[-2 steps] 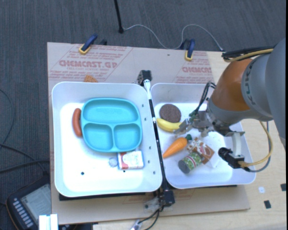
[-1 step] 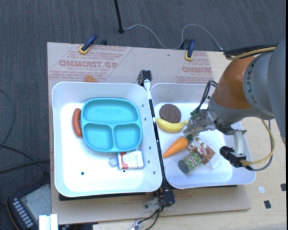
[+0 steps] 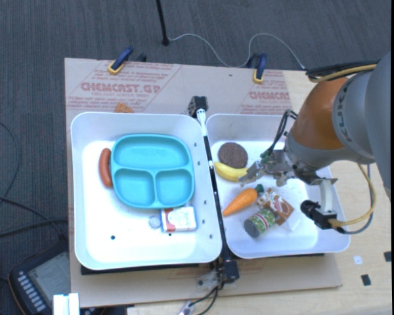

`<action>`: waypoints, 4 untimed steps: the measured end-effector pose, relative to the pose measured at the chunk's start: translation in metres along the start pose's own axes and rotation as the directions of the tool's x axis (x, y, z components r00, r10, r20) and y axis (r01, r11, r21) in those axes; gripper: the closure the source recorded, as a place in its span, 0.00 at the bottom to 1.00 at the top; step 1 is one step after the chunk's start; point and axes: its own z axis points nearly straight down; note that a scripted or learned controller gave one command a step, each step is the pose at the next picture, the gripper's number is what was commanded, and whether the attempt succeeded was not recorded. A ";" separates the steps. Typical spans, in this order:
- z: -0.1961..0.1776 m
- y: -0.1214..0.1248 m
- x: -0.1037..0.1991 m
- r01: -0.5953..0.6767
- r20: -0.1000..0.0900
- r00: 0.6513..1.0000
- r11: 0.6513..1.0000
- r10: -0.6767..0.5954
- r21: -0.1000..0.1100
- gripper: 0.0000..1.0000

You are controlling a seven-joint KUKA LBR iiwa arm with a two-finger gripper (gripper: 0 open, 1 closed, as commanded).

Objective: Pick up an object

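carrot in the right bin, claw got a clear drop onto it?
Probably yes. The claw hovers just above the carrot, whose top is uncovered. The banana and a can lie close beside it, so clearance looks tight.

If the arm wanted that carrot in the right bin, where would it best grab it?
Probably across the thick orange middle of the carrot, coming straight down from above. It lies flat and slanted, green top toward the gripper, with bare bin floor along its lower side; the banana lies close above its tip, so mid-body is safer.
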 end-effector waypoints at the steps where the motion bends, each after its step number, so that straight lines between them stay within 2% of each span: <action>1: 0.019 -0.030 0.016 -0.001 0.004 1.000 1.000 0.001 -0.008 0.00; 2: 0.008 -0.030 0.016 -0.001 0.003 1.000 1.000 0.001 -0.007 1.00; 3: -0.077 0.031 0.071 0.003 -0.003 1.000 1.000 -0.003 0.005 1.00; 4: -0.077 -0.076 0.134 0.002 -0.003 1.000 1.000 -0.002 0.011 1.00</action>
